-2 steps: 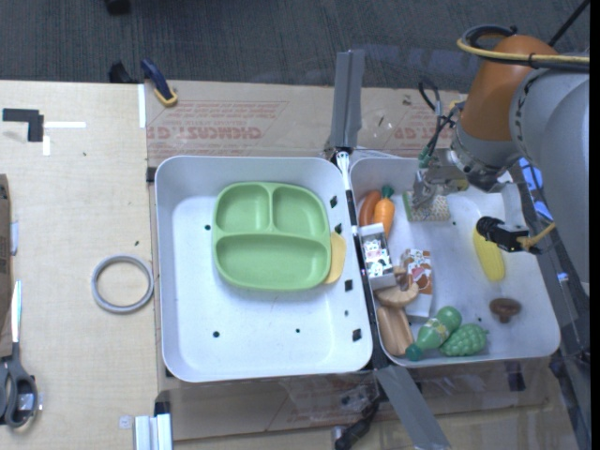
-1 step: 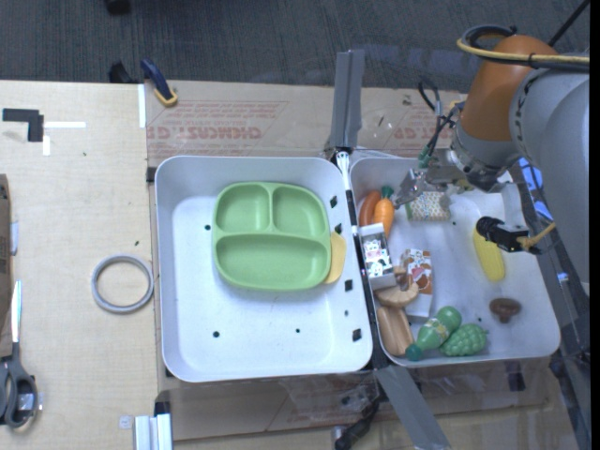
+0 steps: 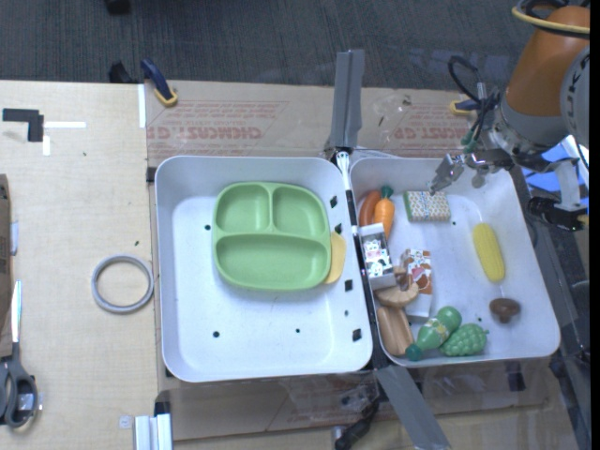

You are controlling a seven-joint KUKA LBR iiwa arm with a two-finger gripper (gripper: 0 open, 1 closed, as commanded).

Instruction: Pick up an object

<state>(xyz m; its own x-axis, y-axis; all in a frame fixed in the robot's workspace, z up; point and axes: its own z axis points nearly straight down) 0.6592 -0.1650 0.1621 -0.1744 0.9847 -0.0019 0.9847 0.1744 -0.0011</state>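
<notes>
The right bin [image 3: 525,204] holds several toy items. A green-and-yellow sponge block [image 3: 427,206] lies near its back, with an orange carrot [image 3: 380,209] to its left. A yellow corn cob [image 3: 488,251] lies at mid right, and a small brown piece [image 3: 504,309] near the front right. Green grapes [image 3: 466,339] and a green pear-like fruit [image 3: 434,327] sit at the front. A small white carton [image 3: 375,249] and a printed packet [image 3: 418,270] lie along the left wall. My gripper [image 3: 446,173] hangs over the bin's back edge, just above and right of the sponge block, with nothing visibly in it.
The left bin [image 3: 187,279] holds a green divided plate [image 3: 272,234] with a yellow piece [image 3: 337,257] at its right rim. A wooden piece [image 3: 393,324] lies at the right bin's front left. A tape ring [image 3: 123,282] and scissors [image 3: 17,387] lie on the bench.
</notes>
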